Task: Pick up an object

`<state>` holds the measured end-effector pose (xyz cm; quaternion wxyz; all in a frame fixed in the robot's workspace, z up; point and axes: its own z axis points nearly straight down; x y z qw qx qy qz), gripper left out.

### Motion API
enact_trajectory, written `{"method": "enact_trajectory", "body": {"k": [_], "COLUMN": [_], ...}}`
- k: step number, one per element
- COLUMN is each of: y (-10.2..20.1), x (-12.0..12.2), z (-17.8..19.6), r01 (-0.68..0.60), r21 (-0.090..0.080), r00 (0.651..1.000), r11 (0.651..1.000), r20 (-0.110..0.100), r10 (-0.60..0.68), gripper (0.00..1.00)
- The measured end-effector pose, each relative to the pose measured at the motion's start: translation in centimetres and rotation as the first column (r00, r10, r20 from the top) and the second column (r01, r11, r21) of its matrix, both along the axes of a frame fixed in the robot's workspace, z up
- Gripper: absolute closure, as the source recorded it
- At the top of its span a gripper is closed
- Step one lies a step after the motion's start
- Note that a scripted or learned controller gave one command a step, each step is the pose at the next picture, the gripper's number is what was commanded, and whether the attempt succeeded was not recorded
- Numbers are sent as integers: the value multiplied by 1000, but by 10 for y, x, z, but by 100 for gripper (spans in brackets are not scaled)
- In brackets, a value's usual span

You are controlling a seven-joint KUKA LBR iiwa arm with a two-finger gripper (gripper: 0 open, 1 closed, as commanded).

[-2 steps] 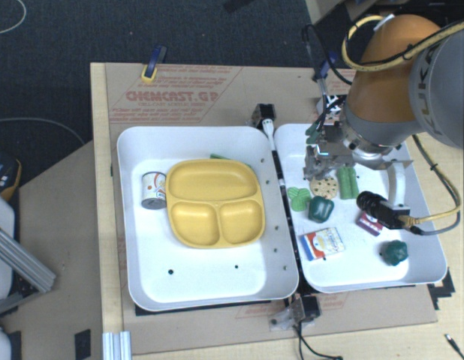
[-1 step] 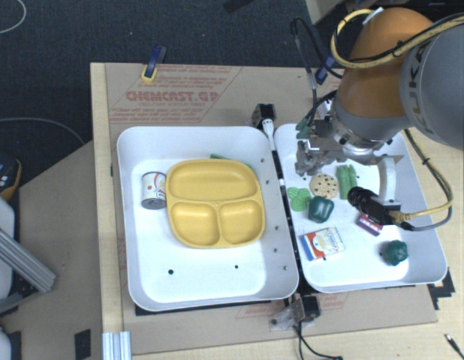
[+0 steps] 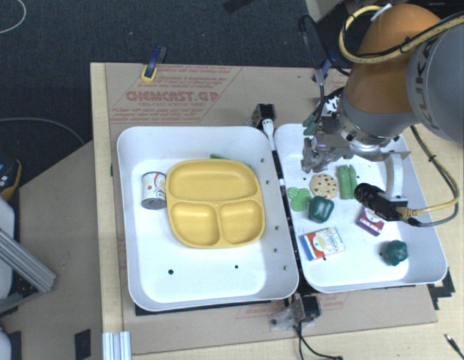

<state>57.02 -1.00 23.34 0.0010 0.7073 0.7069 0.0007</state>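
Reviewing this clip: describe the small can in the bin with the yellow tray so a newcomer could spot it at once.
Start at the left white bin, which holds the big yellow divided tray. Against that tray's left edge lies the small can on its side. It is the one cylindrical thing there, with silvery ends and a white, red-marked label.

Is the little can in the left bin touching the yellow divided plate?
Touching, as far as the camera view shows: the can lies against the left edge of the yellow plate, with no white bin floor visible between them.
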Motion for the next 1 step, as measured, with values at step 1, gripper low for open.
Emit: {"method": "enact_trajectory", "body": {"k": [1], "y": [6], "x": [2], "z": [-17], "r01": [-1], "r21": [1], "r00": [1000], "r11": [1000], "r20": [-7], "r10": [1], "gripper": [100]}}
